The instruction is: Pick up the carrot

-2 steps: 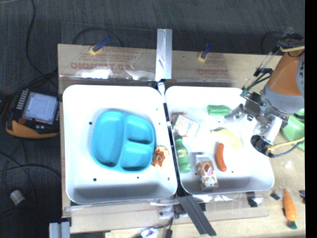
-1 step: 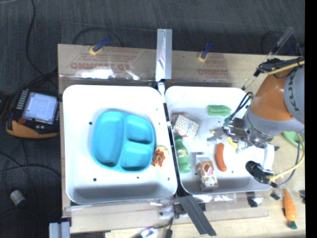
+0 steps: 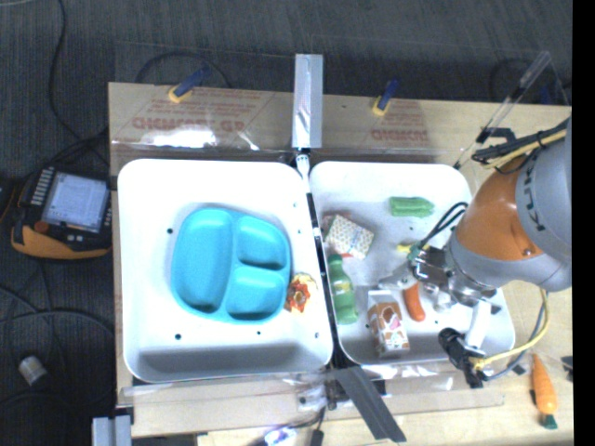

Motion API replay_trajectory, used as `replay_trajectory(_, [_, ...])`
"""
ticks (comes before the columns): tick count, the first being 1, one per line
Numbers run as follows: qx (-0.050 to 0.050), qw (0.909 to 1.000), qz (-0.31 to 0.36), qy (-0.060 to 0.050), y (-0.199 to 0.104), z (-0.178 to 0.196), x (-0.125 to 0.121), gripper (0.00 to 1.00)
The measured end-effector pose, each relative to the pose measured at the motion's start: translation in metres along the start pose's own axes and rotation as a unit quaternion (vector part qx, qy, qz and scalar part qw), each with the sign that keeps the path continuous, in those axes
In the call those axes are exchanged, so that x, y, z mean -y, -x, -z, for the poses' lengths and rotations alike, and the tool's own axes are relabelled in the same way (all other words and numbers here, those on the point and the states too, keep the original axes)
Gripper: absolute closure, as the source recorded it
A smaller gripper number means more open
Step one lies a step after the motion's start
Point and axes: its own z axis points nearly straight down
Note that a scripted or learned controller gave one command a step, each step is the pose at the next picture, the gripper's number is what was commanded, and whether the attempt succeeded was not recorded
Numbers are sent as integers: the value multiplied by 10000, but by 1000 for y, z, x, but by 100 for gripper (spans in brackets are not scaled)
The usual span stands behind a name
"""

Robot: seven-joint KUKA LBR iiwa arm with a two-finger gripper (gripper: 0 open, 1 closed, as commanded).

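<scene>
1. The carrot (image 3: 543, 388) lies on the table (image 3: 558, 416), outside the right bin (image 3: 390, 179), just past its lower right corner.
2. The gripper (image 3: 429, 282) sits inside the right bin, well apart from the carrot, beside a small orange-red item (image 3: 415, 303).
3. Its finger state cannot be told.

Orange carrot (image 3: 415, 303), blue plate (image 3: 229, 261), white bins (image 3: 149, 249), green bottle (image 3: 341, 289)
</scene>
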Motion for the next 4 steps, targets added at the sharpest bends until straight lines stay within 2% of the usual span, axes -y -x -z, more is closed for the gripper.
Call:
replay_trajectory(1, [-12, 10000, -7, -21, -1, 6, 0, 100])
replay_trajectory(2, [-47, 9961, -881, 4, 57, 1, -24, 100])
replay_trajectory(3, [37, 9717, -2361, -79, 36, 70, -1, 100])
replay_trajectory(4, [62, 9251, -3797, -56, -48, 104, -72, 100])
